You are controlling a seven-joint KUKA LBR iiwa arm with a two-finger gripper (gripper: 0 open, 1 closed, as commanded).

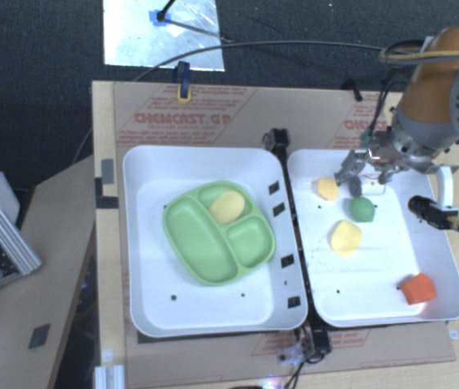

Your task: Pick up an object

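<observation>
Claw (353, 174) spread over right bin (448, 294), pinching nothing. Just beside it: yellow piece (327, 189), green ball (362, 209). Below those, yellow lump (345, 237); orange block (418, 288) near corner. Left bin (152, 298): green tray (205, 250), yellow item (228, 207) in its top compartment.

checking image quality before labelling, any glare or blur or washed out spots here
Camera view: strong glare on the foil sheet at the top; the white bins are bright, nearly washed out; the gripper looks soft and slightly blurred; the green divided plate and orange block read clearly.
</observation>
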